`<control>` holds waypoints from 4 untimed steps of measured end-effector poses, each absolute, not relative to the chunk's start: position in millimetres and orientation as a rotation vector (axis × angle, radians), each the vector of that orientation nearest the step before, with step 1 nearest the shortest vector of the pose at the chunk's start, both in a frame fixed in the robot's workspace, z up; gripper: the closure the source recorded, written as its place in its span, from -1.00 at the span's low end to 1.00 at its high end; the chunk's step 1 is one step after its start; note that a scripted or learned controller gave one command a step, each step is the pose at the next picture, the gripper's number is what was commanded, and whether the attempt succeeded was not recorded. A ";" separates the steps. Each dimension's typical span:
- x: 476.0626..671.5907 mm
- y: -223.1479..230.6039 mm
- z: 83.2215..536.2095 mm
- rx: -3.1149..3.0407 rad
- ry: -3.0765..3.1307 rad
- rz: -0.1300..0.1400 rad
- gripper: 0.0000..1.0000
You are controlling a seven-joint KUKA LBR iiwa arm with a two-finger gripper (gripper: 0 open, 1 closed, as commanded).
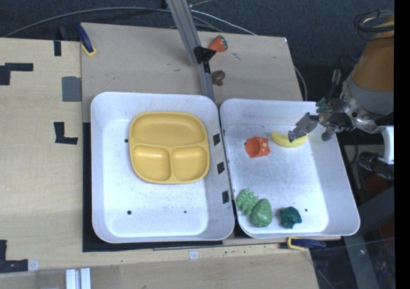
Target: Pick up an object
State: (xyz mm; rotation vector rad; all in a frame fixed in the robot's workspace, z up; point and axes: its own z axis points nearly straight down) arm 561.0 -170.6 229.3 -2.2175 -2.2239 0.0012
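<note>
Tool (300, 131) over banana (286, 140), orange toy (257, 147) beside.

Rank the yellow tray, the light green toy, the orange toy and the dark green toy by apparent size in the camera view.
1. yellow tray
2. light green toy
3. orange toy and dark green toy: too alike to rank.

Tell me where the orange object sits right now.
The orange object lies in the upper left part of the right bin, just left of the yellow banana-shaped piece and well above the green items.
</note>
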 end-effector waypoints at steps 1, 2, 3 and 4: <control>561.0 -170.6 229.3 -2.218 -2.223 0.001 -1.00; 556.1 -166.4 184.5 -2.216 -2.220 0.006 -1.00; 556.0 -171.7 138.6 -2.217 -2.219 0.007 -1.00; 556.2 -171.5 87.4 -2.221 -2.224 0.002 -1.00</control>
